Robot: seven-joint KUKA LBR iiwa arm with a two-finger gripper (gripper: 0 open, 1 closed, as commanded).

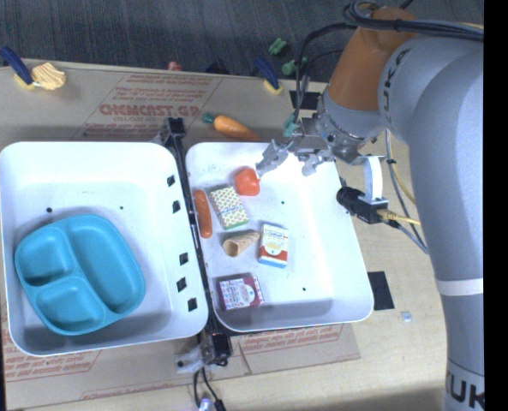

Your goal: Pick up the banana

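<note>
While the grey arm's two-finger gripper (289, 161) hangs, jaws spread and bare, over the right shallow white bin's (322, 264) far end, apparently staged to descend, the banana's place stays uncertain (likeliest the tan curved piece (241, 244) mid-bin).

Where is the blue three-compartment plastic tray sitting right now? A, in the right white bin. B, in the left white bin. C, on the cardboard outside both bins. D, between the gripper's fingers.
B: the blue three-compartment plastic tray lies flat on the floor of the left white bin, while the right white bin holds the small food items.
</note>
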